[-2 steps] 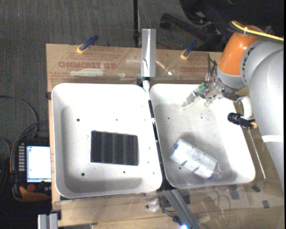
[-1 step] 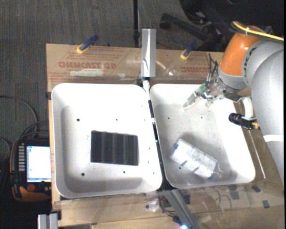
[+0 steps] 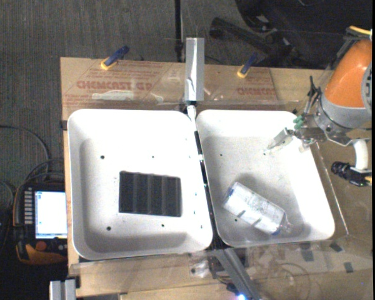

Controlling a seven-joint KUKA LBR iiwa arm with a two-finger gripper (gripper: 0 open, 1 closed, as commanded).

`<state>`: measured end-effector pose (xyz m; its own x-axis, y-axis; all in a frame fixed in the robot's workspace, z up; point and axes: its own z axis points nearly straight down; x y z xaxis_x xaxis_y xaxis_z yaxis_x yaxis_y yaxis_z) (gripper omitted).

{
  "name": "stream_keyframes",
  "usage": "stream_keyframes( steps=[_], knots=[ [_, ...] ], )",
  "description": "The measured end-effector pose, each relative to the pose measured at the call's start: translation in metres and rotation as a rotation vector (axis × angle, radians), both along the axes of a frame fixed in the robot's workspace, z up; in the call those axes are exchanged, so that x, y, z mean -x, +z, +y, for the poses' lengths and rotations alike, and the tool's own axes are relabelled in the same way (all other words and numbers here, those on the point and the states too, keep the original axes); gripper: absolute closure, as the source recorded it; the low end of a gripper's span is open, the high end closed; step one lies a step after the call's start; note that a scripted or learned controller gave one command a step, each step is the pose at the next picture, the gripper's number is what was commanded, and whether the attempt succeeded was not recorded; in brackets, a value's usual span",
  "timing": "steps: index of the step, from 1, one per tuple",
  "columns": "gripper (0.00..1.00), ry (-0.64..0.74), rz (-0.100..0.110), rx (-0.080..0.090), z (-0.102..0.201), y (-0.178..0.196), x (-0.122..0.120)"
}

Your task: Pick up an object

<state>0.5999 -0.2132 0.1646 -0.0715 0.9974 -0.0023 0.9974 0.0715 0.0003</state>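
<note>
The left bin (image 3: 81,167) holds a dark ribbed tray (image 3: 150,194) lying flat near its middle. The right bin (image 3: 237,127) holds a clear plastic bottle (image 3: 255,208) on its side, toward the near edge. My gripper (image 3: 281,140) hangs over the right bin's far right part, well apart from the bottle, gripping nothing; whether it is apart or together I cannot tell.

Counts of things seen on and beside the table

Two white bins (image 3: 81,167) are counted, side by side. One dark ribbed tray (image 3: 150,194) is seen in the left bin and one clear plastic bottle (image 3: 255,208) in the right. Two blue-and-yellow clamps (image 3: 114,57) are counted at the far edge, and one handheld screen unit (image 3: 44,214) at the left.
</note>
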Motion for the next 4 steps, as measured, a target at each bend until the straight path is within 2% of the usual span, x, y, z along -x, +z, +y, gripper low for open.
stream_keyframes(
  steps=[1,2,3,4],
  knots=[
    [0.00,-0.084,0.000,-0.001,-0.009,0.053,0.050],
    [0.00,-0.384,0.002,-0.002,-0.006,-0.008,0.016],
    [0.00,-0.308,0.002,-0.001,0.007,-0.011,0.067],
    [0.00,-0.098,0.000,0.001,0.007,0.059,0.087]
  ],
)
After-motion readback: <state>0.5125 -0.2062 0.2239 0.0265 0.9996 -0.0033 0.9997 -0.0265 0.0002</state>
